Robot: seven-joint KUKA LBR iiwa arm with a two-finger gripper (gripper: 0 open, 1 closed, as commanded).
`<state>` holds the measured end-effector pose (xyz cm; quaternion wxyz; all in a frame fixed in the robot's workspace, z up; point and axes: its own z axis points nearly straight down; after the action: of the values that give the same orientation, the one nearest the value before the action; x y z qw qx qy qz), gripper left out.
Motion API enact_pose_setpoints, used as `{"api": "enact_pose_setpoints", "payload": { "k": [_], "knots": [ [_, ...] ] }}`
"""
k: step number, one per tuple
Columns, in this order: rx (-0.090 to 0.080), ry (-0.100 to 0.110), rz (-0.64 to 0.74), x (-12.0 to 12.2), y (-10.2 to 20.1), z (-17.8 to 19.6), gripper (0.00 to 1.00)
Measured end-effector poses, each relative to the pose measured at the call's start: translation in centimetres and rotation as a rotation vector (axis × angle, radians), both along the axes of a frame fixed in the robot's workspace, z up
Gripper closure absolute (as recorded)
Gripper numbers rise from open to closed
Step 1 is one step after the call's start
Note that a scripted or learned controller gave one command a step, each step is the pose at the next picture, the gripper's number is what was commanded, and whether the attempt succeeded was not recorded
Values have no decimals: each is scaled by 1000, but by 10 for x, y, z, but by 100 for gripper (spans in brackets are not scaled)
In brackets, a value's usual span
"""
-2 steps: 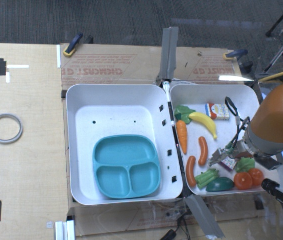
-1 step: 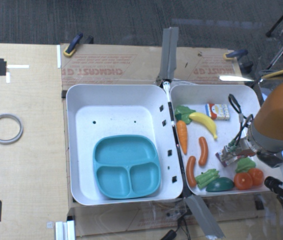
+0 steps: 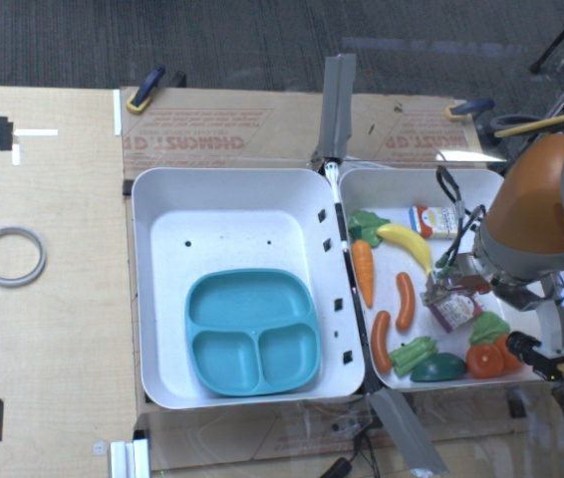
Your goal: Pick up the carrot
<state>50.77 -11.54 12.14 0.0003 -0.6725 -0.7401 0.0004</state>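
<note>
The carrot point(image 3: 363, 271) looks like light, rigid toy plastic, probably a bit slick, so I'd pinch it mid-body across the narrow width. It sits well left of the tool point(image 3: 448, 292), hugging the bin wall point(image 3: 347, 267). Banana point(image 3: 408, 242) and sausage point(image 3: 404, 300) lie between. Can't tell the tool's opening.

Grey arm point(image 3: 546, 217) with orange band, reaching in from the right, wrist angled down and leftward.
</note>
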Motion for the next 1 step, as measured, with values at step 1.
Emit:
{"api": "enact_pose_setpoints", "payload": {
  "k": [1],
  "knots": [
    [-2, -2, 50, 76, -75, 75, 100]
  ]
}}
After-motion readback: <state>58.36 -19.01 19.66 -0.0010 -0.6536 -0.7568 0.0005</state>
